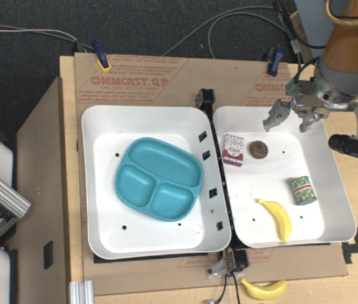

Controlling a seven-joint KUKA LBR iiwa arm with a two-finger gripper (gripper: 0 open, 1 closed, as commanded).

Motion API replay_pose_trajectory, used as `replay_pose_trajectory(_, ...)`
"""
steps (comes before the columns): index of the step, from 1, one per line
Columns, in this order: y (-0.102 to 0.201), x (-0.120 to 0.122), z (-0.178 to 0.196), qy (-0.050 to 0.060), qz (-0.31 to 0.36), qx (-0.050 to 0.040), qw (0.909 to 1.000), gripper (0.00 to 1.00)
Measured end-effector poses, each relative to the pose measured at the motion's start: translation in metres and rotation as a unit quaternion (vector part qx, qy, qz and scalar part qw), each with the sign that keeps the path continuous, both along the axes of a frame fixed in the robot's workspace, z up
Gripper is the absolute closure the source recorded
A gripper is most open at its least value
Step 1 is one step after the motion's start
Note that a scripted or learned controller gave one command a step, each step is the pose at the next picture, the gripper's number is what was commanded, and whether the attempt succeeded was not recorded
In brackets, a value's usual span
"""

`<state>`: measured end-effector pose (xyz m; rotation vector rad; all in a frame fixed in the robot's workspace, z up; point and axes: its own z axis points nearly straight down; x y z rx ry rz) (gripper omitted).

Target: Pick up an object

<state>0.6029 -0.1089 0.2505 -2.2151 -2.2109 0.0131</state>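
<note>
Hovering over the right bin's [331,170] far edge, gripper [290,116] had fingers spread wide, nothing held. Pick not started; brown ball [258,149], banana [277,216], green packet [302,190] lay below.

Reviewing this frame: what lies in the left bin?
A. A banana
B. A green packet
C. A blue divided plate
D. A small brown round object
C: the blue divided plate is in the left bin, while the banana, the brown round object and the green packet all lie in the right bin.
</note>
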Motion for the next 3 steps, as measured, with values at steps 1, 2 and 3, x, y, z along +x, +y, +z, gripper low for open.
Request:
replay_pose_trajectory(1, 0.000, 0.002, 0.007, -0.007, 0.001, -0.0007, 1.0000, 0.00)
replay_pose_trajectory(2, -0.002, 0.012, -0.045, -0.004, 0.001, -0.0006, 1.0000, 0.00)
replay_pose_trajectory(3, -0.003, 0.013, -0.109, -0.003, 0.001, -0.0003, 1.0000, 0.00)
